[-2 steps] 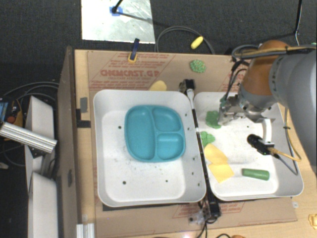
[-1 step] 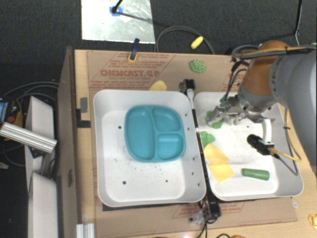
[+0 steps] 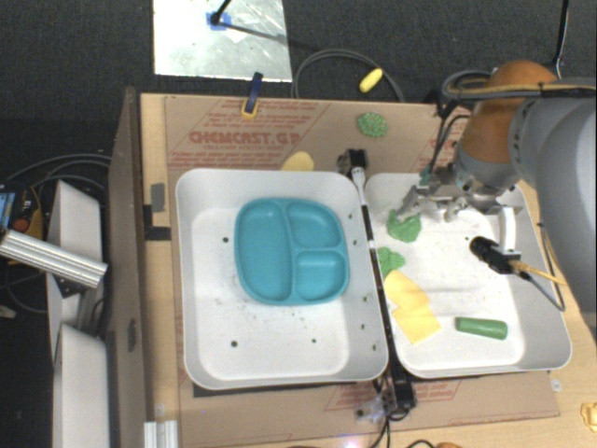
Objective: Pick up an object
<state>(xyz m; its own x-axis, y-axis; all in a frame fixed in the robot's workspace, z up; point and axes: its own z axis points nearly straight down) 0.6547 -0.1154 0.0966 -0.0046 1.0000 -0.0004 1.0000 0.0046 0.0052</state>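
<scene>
My gripper [image 3: 431,207] hangs over the back left part of the right bin [image 3: 541,343], open, with nothing between its fingers. A crumpled green thing [image 3: 406,229] lies just below and left of its left fingertip, close to it; I cannot tell if they touch. Nearer the front, a small light-green piece [image 3: 391,260] sits by the bin's left wall, with a yellow block [image 3: 411,306] below it. A dark green cylinder [image 3: 481,326] lies at the front right of this bin.
The left bin [image 3: 210,343] holds a blue divided plate [image 3: 290,250]. Behind the bins, on the cardboard, lie a green ball [image 3: 372,124] and a pale yellow thing [image 3: 298,162]. The grey arm [image 3: 560,157] covers the right bin's far right corner.
</scene>
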